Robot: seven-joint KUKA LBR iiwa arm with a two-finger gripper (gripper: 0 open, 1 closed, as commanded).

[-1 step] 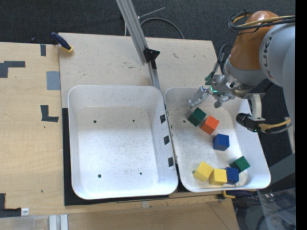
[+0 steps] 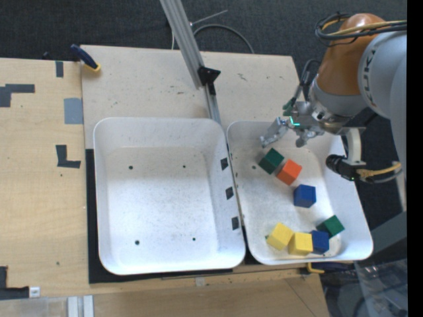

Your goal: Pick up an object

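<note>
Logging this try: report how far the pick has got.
Done: the gripper has reached the right bin, above the green block and orange block. In hand: nothing visibly between its fingers. Left: descend, close on a block and lift; every block lies in the bin.

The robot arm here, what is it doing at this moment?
The grey arm reaches in from the right, and its gripper hangs over the right bin, just above a green block and an orange block. It holds nothing. More blocks, blue and yellow, lie further down in that bin.
</note>
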